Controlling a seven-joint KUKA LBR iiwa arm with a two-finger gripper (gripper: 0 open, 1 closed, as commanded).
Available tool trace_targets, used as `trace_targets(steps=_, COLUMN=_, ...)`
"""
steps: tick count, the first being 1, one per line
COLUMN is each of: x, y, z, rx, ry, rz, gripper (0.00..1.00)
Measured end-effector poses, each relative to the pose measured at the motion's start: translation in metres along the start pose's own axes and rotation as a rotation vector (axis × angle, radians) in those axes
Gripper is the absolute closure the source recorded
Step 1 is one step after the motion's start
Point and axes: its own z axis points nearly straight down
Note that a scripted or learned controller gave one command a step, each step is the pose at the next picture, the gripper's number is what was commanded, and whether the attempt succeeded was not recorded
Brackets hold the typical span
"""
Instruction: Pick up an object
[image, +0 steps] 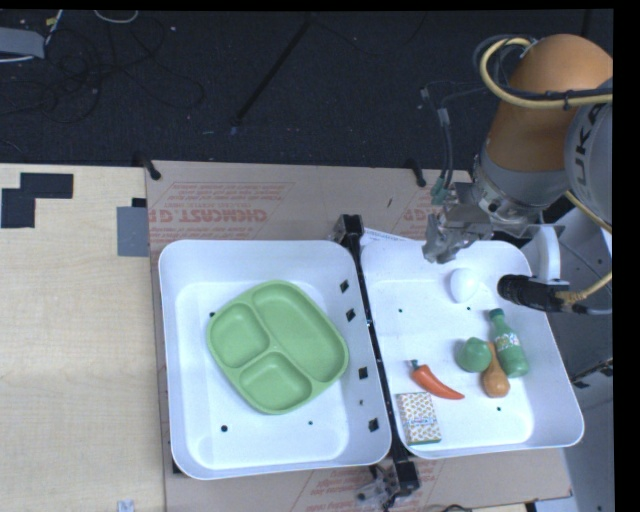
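Nearest of all, at the near edge of the right bin (545, 425): small patterned box (418, 418), lying flat, close to the bin's left wall.

Far left: pale wooden tabletop (60, 350), with black and grey patches toward its far side. Next, a sheet of printed cardboard (250, 205) under both bins. On it, left bin (172, 350), white and shallow, holding a green divided plate (277, 345) with three compartments, set at a slant near the bin's middle. Between the bins, a black clamp strip (358, 320) running near to far.

Inside the right bin, going rightward from the box: red-orange pepper (435, 380), just far of the box and apart from it. White ball (463, 285), toward the far side, well apart from the pepper. Round green fruit (474, 354), touching or nearly touching an orange carrot-like piece (495, 380) at its near right. Green bottle (508, 343), lying on its side, tight against both.

Above the far left part of the right bin: end effector (445, 242), hanging from the grey arm with its orange band (548, 85), just far-left of the white ball. Open or closed: cannot tell. Nothing visibly gripped.
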Motion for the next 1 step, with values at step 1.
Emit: trace_targets(steps=1, x=0.0476, y=-0.0011, z=0.0231, rx=0.000, ry=-0.001, rz=0.001, gripper=1.00)
